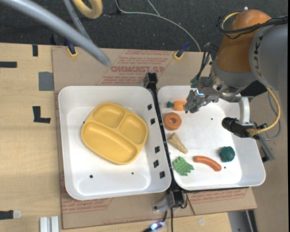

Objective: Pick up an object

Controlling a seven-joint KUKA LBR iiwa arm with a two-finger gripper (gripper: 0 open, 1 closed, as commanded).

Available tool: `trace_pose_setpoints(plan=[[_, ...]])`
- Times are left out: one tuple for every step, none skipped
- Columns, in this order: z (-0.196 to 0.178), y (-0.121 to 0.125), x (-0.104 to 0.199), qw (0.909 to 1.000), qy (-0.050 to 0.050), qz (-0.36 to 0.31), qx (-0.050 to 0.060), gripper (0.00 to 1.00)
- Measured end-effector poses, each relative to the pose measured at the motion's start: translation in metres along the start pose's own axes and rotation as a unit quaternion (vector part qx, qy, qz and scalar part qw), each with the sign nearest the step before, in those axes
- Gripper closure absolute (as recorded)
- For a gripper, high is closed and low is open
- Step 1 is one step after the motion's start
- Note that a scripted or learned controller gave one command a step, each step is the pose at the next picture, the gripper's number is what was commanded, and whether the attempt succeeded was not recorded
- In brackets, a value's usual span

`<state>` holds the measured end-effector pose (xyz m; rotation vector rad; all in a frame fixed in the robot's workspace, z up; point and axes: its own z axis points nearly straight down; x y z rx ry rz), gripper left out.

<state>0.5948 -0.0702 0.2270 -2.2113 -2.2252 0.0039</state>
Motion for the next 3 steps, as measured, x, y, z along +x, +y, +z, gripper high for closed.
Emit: trace_pose_setpoints(plan=[[-0.007, 0.012, 0.056, 1.0, 0.0, -0.001, -0.001, 1.0], [-0.006, 0.026, 0.117, 1.0, 0.0, -0.001, 0.0, 1.0], [-0.006, 0.036, 0.163, 1.0, -0.001, 0.0, 0.0, 1.0]])
